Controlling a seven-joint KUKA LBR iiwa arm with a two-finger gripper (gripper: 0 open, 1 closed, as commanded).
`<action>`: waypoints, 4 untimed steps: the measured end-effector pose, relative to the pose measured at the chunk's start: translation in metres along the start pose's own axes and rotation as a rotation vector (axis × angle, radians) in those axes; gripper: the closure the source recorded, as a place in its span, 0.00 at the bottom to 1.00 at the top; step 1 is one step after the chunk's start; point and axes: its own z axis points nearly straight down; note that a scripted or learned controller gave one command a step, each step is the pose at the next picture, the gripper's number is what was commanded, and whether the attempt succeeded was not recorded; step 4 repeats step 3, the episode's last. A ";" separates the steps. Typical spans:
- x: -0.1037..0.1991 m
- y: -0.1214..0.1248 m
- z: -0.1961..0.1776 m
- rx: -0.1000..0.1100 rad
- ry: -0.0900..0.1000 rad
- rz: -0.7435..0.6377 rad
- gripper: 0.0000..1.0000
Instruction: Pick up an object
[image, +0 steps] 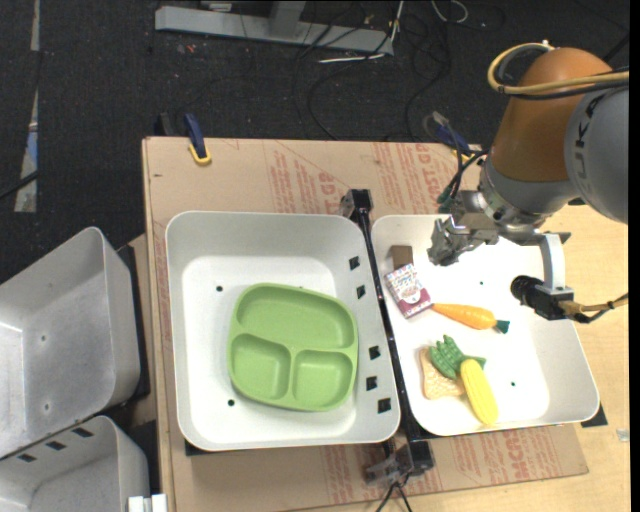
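I hang over the upper part of the right shallow white plastic bin (560, 400), my fingers (447, 245) dark and bunched beneath the wrist; whether they are parted or closed I cannot tell, and nothing shows between them. The nearest candidates lie just below me: a small pink-and-white printed packet (408, 288) against the bin's left wall, and a toy orange carrot (466, 316) beside it. The packet worries me, since it lies flat and close to the wall, so I could clip the rim or slide off it. The carrot is round and may roll away. A yellow toy corn cob (478, 392) lies farther down.
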 end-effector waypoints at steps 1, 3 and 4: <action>0.056 -0.007 0.010 0.001 0.001 -0.002 1.00; 0.164 -0.003 0.012 -0.002 0.000 -0.001 1.00; 0.164 -0.003 0.012 -0.002 0.000 -0.001 1.00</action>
